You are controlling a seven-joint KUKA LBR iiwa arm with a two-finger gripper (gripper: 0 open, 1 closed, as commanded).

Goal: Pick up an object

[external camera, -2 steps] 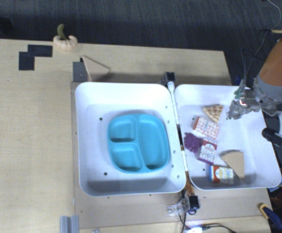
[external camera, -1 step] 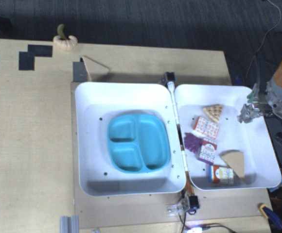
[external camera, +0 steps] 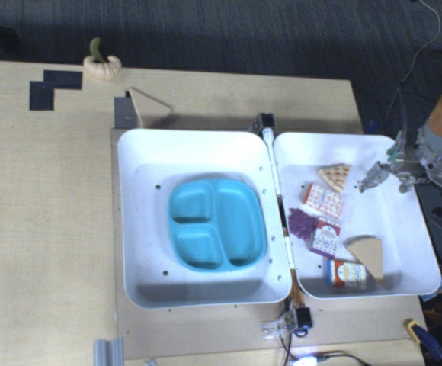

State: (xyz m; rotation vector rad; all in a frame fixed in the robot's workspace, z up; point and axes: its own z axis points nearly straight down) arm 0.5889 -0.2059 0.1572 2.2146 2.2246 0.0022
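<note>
Camera view: two white bins side by side on a wooden bench. Left bin [external camera: 141, 204] holding a blue divided tray [external camera: 217, 223], three compartments, lying flat at the middle. Right bin [external camera: 404, 227] holding the loose pieces: a waffle-patterned wedge [external camera: 334, 177] at the far side, a red-and-white printed packet [external camera: 322, 200] just near of it, a purple bunch like toy grapes [external camera: 302, 223] toward the divider, a second printed packet [external camera: 326, 239] touching the purple bunch, a tan wedge [external camera: 366, 252] further right, and a small red-and-white carton [external camera: 348, 274] by the near wall.

Gripper [external camera: 375, 176] reaching in from the right, hovering over the far right part of the right bin, just right of the waffle wedge, nothing between the fingers. Fingers too small and blurred to read; impossible to tell whether apart or together.

Judged as approach, no grasp yet. Likely candidate: the waffle wedge, nearest the tool. Probably light, stiff toy plastic, flat and low, so prone to sliding across the smooth bin floor. Best taken across its narrower width, fingers straddling the straight edges, pressed low to the floor. Packets thin and flat, harder to pinch.
</note>
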